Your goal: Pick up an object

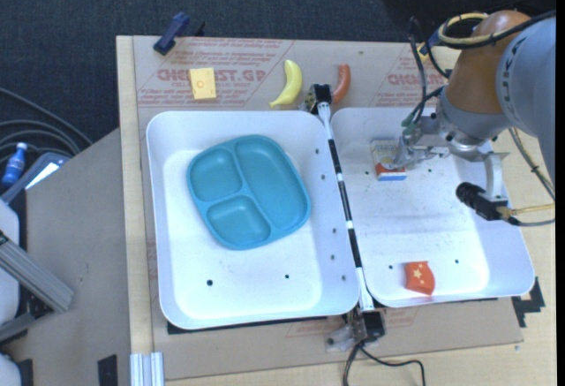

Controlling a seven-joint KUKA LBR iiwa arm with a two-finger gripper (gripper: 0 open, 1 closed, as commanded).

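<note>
Front of right bin (pixel 494 283): orange block (pixel 418 277) lying flat on the floor, close to the front wall, well apart from everything else.
- Judged light and stiff, probably foam or plastic. Faces look matte, so not slippery. Not fragile.
- Slightly longer than wide. Long axis runs roughly front to back, tilted a little to the right at the near end.
- Best hold judged across the short width, straight down from above. Room on both flanks. Front wall close but not in the way of a side-to-side pinch.

Middle of right bin, toward the back: small red and blue piece (pixel 389 170) lying flat, low profile.
- Long axis roughly left to right across the bin.
- Judged very light, thin, likely to slide or tip when nudged. Hold across the narrow width, low on the floor. Little height to bite on, so a miss seems likely.
- Too small to tell the material.

Just behind and to the right of that piece: gripper (pixel 409 148), down low in the bin, near the piece. Contact not resolvable. Open or closed: cannot tell. Nothing seen held.

Left bin (pixel 168 225): blue plate (pixel 248 191) with three compartments, lying flat, large and rigid, poor candidate for a narrow pinch.

Far edge of tabletop (pixel 141 322), behind the bins: banana (pixel 287 85), curved, long axis roughly front to back, outside both bins.
</note>
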